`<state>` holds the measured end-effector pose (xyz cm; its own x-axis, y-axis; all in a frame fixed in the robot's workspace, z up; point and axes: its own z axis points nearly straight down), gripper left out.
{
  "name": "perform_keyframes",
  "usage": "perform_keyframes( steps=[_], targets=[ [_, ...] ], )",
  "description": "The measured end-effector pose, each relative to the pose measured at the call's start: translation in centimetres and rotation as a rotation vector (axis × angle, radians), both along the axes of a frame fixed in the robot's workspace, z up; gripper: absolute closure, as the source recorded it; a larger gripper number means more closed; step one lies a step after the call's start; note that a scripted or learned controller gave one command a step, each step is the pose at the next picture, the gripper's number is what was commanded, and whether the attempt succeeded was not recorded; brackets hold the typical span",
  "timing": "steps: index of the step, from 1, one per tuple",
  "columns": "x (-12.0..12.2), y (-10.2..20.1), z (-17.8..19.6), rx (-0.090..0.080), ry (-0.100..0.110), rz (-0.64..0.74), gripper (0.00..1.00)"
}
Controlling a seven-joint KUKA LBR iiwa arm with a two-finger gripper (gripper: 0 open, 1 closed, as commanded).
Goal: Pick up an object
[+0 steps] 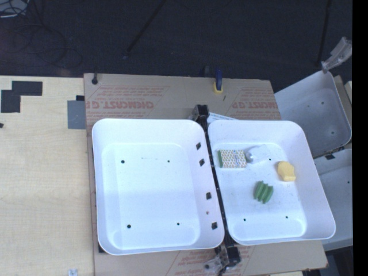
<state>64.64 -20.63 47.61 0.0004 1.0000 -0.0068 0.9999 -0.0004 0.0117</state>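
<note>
The right bin (pixel 313 211) holds a green ridged object (pixel 263 192) near its middle. A yellow lump (pixel 286 171) lies toward that bin's right wall. A small patterned green-and-white packet (pixel 232 158) rests at the bin's upper left, with a pale grey-white piece (pixel 257 153) just to its right. The left bin (pixel 109 211) has only its bare white floor with several dark dots.
Both bins sit on a brown cardboard sheet (pixel 144 99) over a light wooden bench (pixel 40 183). Black clips (pixel 208 195) join the bins along their shared edge. A grey metal plate (pixel 313 111) stands at the right. A blue-and-yellow clamp (pixel 218 81) sits at the cardboard's far edge.
</note>
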Motion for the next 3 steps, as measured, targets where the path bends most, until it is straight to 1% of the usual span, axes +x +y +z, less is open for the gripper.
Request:
perform_keyframes(
  steps=[1,2,3],
  targets=[
    [-0.5,5.0,-19.9,0.013,0.030,0.003,0.00],
    [-0.2,4.8,-17.8,0.006,0.015,0.007,1.00],
    [-0.2,3.1,-4.6,0.002,-0.002,0.005,1.00]
  ],
)
